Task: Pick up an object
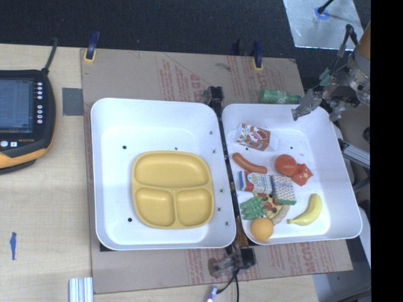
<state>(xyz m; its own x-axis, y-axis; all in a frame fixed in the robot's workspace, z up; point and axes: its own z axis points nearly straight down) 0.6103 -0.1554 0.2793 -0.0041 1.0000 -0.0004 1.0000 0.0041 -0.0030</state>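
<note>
Camera view: curved yellow banana.

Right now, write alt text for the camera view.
A robot gripper hovers over the top right corner of the right white bin, which holds toy food: a hot dog, tomato, banana and orange. The left white bin holds a yellow divided plate.

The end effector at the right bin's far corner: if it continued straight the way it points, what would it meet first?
Probably the right bin's bare floor near its far corner; the end effector points left and down. The snack packet lies further along. Depth is unclear.
</note>
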